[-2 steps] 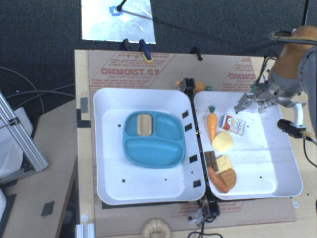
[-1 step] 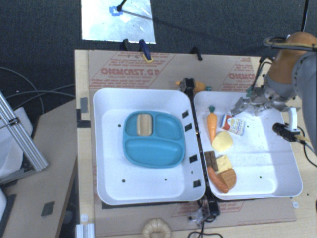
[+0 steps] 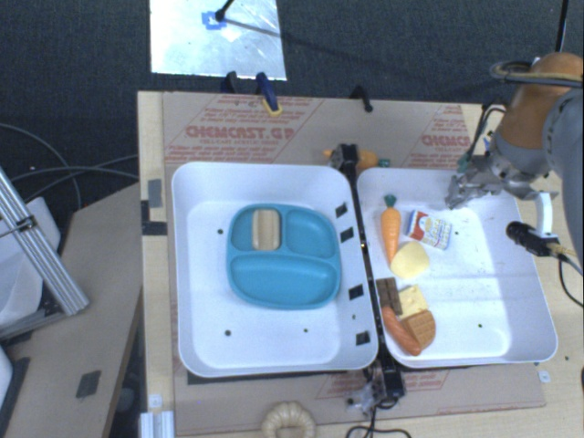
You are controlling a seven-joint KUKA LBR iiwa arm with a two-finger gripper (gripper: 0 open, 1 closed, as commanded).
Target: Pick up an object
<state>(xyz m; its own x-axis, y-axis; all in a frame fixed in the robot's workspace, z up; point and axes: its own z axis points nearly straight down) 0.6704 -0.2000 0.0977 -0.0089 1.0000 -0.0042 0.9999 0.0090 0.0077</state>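
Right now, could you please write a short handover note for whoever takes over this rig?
Tool: hovering over the right bin's far side, holding nothing visible; finger state unclear.
Right bin: carrot, small packet, yellow piece, brown block, cheese wedge, sausage.
Left bin: blue divided plate with a tan piece in one compartment.
Done: nothing picked.
Left: grasp and lift one object.

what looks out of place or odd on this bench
Mostly tidy. One pale ring-shaped item lies outside both bins, at the bench's front edge. An orange object sits behind the bins, off the right bin where the other food is.
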